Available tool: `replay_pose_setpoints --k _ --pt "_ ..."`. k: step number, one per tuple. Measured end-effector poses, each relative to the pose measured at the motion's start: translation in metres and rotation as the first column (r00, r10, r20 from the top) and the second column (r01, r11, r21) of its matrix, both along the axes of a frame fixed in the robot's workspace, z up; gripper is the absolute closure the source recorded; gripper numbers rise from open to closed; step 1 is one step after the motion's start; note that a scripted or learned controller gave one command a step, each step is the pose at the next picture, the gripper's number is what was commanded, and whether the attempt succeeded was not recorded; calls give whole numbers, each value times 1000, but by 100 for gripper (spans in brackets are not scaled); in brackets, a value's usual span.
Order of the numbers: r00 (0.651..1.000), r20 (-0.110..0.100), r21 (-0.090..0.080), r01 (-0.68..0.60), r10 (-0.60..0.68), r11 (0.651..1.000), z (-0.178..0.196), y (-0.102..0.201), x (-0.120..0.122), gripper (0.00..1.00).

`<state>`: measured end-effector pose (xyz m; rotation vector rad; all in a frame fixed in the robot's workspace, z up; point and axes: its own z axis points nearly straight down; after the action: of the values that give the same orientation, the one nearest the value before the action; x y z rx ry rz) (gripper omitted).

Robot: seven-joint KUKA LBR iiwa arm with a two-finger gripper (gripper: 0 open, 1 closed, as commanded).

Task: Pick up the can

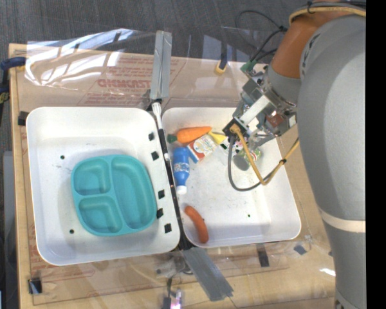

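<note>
Teal tray (112, 195), orange carrot (194, 134), blue bottle (181, 164), perhaps reddish sausage (197, 223)

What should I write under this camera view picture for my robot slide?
Robot gripper reaches into the right bin beside a carrot, blue bottle and sausage; teal tray in left bin.

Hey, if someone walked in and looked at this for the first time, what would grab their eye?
Probably the big grey arm with its orange band, reaching in from the right over the right bin. Next, the teal divided tray alone in the left bin. Then the bright carrot and blue bottle near the divider.
</note>
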<state>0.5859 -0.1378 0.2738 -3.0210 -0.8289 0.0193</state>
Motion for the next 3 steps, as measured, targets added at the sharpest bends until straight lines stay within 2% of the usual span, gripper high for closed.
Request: replay_pose_setpoints --k 1,2,3 --pt "994 8 -3 112 -112 994 26 -21 19 100" --pt "993 7 0 -114 114 993 1 -9 42 100" --pt "978 10 -1 -209 209 978 -27 -70 4 100"
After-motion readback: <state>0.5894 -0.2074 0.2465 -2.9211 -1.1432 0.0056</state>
